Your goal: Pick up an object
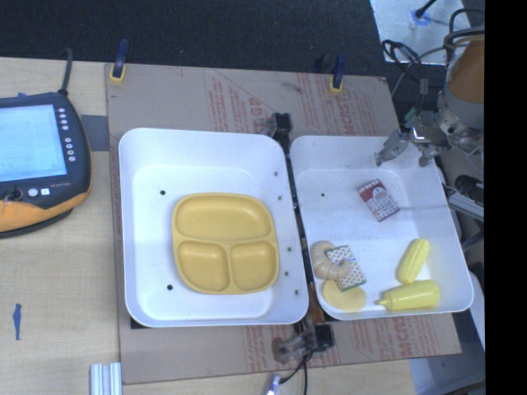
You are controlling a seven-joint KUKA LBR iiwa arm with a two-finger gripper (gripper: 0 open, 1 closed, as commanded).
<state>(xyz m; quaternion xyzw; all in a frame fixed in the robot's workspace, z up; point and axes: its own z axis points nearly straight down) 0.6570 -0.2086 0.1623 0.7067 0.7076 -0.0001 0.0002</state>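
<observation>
- Grey metal pincer (409, 148) hangs over the far right corner of the right bin (445, 220), fingers splayed apart w/ nothing between them; arm comes in from the right edge of view.
- Nearest pickable thing: small red-and-white packet (378, 199), lying toward the near side and a bit left of the pincer, flat on the bin floor. Its long axis runs roughly far-to-near w/ a slight slant.
- Room around the packet is good – bare white floor on all sides, well apart from the bin walls, so fingers could likely straddle its short side w/o hitting a rim.
- Farther off, near the front of the same bin: yellow corn cob (413, 259), tilted, and below it a yellow squeeze bottle (409, 296) lying almost crosswise close to the front rim – tighter approach there, I'd judge.
- Front-left corner cluster: a beige lumpy piece (323, 257), a checked packet (347, 267) and a pale yellow disc (343, 297), touching or overlapping, close to the left wall; crowded, poor first pick.
- Left bin (140, 220) holds a yellow divided plate (224, 242), well apart from the pincer, across the joint between bins.
- Beyond on the tabletop (49, 303): a teach pendant (37, 159) at far left, out of the way.
</observation>
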